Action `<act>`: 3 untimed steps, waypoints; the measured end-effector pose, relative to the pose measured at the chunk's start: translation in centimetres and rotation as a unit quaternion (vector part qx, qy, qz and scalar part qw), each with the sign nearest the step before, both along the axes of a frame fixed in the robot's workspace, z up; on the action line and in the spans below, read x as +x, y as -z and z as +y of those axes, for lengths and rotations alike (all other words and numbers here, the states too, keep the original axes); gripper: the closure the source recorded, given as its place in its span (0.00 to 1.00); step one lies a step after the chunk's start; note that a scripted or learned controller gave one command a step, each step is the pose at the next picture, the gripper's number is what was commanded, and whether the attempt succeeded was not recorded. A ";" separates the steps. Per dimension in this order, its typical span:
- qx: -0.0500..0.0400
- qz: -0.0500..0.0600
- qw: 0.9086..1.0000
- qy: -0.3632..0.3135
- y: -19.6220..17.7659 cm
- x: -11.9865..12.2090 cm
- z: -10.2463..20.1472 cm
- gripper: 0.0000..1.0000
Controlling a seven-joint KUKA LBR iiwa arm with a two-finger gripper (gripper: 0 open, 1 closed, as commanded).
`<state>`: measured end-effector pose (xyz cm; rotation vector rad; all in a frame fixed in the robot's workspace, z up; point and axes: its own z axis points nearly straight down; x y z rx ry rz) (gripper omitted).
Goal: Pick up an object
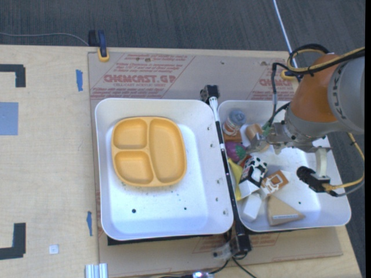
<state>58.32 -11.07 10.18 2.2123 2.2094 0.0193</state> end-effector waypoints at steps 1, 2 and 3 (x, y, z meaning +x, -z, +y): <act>-0.001 0.006 1.000 -0.001 1.3 2.9 1.4 0.00; -0.003 0.004 1.000 0.000 0.2 2.9 1.2 1.00; 0.001 0.009 1.000 -0.002 -8.4 6.5 9.9 1.00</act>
